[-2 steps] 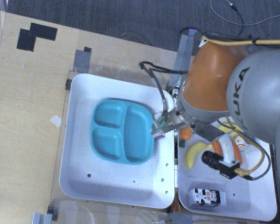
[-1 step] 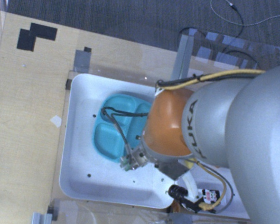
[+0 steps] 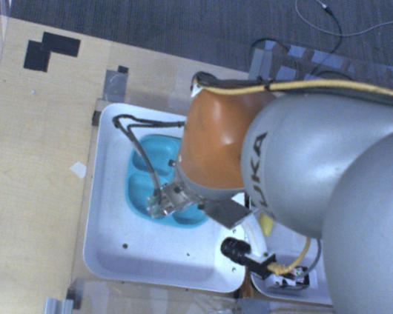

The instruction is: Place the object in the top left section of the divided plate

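Right now the grey KUKA arm with the orange band (image 3: 218, 141) covers most of the frame from 3 o'clock, its wrist hanging over the left shallow white plastic bin (image 3: 104, 234). Inside that bin, toward 12 o'clock, lies the turquoise divided plastic plate (image 3: 144, 162), much of it hidden under the arm. Two-finger metal gripper (image 3: 160, 204) sits low over the plate's 6 o'clock edge, touching or just above it, cannot tell which. Fingers: cannot tell whether spread or pressed together, too small and blurred. Task object: cannot make it out between the fingers or on the visible plate sections. A black cable (image 3: 135, 142) loops from the wrist across the plate. At 4 o'clock, the right white bin (image 3: 275, 288) peeks out under the arm. Both bins rest on the light wooden desk (image 3: 26, 183).
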Robot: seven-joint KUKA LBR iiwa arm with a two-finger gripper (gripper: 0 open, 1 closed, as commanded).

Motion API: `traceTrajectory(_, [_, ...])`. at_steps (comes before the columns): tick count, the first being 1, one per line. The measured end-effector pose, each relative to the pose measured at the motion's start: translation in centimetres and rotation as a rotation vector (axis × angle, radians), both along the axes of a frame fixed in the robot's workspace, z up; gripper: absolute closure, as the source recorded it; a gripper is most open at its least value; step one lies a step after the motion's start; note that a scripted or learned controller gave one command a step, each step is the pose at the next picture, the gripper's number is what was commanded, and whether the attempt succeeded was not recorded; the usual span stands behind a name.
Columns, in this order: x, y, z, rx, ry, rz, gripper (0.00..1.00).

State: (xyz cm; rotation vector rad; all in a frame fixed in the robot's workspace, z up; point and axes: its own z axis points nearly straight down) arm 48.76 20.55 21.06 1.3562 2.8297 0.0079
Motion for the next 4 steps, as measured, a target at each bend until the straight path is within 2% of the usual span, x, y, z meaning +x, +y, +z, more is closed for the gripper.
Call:
traceTrajectory(1, [0.0,0.0,0.0,0.0,0.001,0.0,0.0])
traceTrajectory(2, [10.7,1.8,-9.2,-0.002,0.0,0.158,0.0])
traceTrajectory(3, [16.4,-0.7,3.0,-0.001,-0.007,0.173,0.0])
traceTrajectory(4, [11.7,0.2,-10.7,-0.002,0.0,0.199,0.0])
